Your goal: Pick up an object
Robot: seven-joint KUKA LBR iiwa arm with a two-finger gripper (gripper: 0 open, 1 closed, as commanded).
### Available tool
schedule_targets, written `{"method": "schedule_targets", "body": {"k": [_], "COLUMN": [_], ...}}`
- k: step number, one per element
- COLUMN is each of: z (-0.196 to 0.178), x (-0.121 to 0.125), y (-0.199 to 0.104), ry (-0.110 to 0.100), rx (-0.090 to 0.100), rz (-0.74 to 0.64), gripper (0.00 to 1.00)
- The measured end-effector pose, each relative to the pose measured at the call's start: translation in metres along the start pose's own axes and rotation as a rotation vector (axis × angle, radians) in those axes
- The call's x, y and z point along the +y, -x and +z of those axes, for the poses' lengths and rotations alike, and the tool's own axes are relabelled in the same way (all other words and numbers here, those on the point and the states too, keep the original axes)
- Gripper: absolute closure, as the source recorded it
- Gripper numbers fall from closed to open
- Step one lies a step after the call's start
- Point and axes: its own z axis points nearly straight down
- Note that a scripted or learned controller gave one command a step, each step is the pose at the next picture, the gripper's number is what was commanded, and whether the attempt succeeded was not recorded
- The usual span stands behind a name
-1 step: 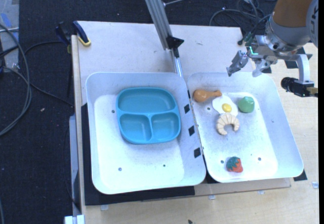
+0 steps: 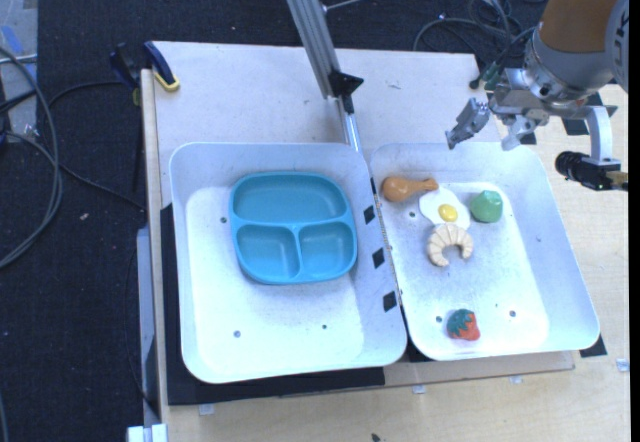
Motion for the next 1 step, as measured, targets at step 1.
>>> {"method": "schedule_targets", "body": {"k": [1], "z": [0.0592], "x": [0.0047], "y": [-0.0072], "ry": [-0.004], "rx": [0.0], "rz": [-0.002], "gripper": [0.0]}}
